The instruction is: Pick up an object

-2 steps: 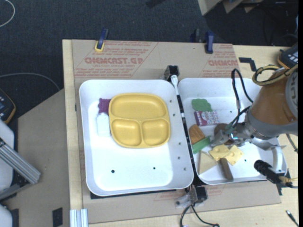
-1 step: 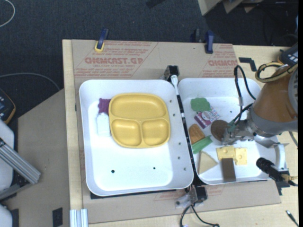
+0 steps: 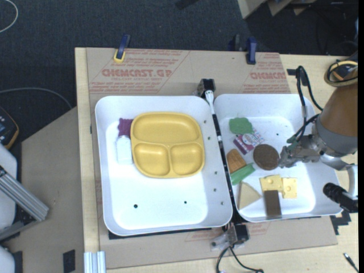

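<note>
In the right bin [image 3: 296, 111], nearest the camera at about six o'clock, lie a brown bar [image 3: 272, 203], a tan wedge [image 3: 247, 195] and a yellow cheese slice [image 3: 280, 186]. Further in sit an orange block [image 3: 235, 161] with a green strip [image 3: 241, 173] beside it, then the round brown disc [image 3: 265, 156] — the likeliest target, touching or just beside the gripper [image 3: 288, 155], which reaches in from three o'clock. Whether the jaws are spread or closed I cannot tell, nor whether they grip anything. Beyond lie a purple-and-white packet [image 3: 248, 140] and a green piece [image 3: 240, 125], at about twelve o'clock. That makes eight items, one of each. I judge this the approach-and-grasp step; next calls for closing squarely on the disc, then lifting. The left bin [image 3: 153, 209] holds one yellow divided plate [image 3: 167, 144], a white bottle [image 3: 123, 151] and a purple item [image 3: 124, 126] — all on the worktop [image 3: 91, 152].
</note>
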Tool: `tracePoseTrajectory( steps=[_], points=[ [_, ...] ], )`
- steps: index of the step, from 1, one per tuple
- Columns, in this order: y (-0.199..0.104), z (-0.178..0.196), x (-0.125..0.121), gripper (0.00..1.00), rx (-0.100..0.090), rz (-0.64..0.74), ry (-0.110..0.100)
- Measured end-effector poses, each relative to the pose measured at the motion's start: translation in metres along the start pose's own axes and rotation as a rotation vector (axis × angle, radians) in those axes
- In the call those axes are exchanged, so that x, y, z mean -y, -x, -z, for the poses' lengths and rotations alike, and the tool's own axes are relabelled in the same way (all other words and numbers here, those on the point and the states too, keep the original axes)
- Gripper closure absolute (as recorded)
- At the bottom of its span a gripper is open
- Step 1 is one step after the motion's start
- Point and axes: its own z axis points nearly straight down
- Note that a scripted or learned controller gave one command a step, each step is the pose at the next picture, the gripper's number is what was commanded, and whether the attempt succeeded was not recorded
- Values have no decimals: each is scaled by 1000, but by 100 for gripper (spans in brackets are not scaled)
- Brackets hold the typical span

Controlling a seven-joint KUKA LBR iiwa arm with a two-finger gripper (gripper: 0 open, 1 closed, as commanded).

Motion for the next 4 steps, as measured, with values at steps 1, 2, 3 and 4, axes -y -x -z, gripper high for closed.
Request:
tracePoseTrajectory(
  steps=[1, 2, 3, 4],
  points=[
    [2, 63, -6, 100, 0, 2, 2],
    [2, 72, -7, 100, -1, 2, -2],
    [-44, 74, -15, 100, -3, 7, -3],
    [-101, 77, -19, 100, -5, 8, -4]
  ],
)
